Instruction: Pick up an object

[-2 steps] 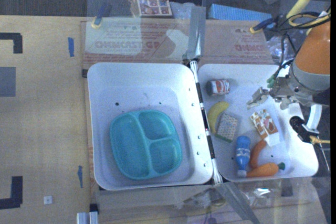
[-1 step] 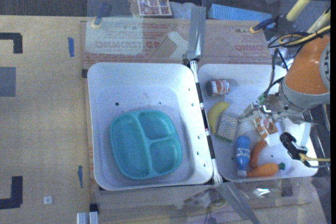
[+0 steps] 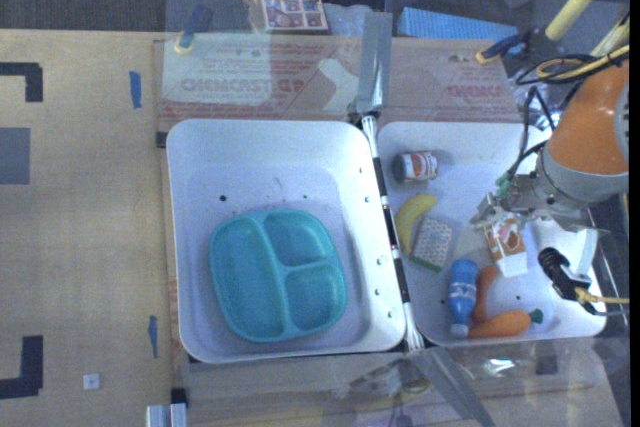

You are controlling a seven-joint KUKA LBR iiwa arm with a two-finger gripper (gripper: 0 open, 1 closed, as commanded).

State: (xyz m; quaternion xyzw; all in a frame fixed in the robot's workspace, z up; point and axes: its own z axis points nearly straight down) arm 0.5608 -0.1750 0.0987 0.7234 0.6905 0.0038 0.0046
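Tool (image 3: 515, 207) poised low over small carton (image 3: 505, 242) in right bin (image 3: 560, 315), presumably for a grasp; finger state cannot be told. Carrot (image 3: 503, 323) lies nearby.

Two bins (image 3: 190, 155) (image 3: 450, 137) are sitting here, one tray (image 3: 278, 273), one can (image 3: 417, 165), one banana (image 3: 414, 215), one sponge (image 3: 433, 242), one bottle (image 3: 461, 294), one carrot (image 3: 500, 323), one carton (image 3: 505, 243)

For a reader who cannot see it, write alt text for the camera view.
A grey and orange robot arm reaches into the right bin, over a small carton, near a can, banana, blue bottle and carrot. The left bin holds a teal divided plate.
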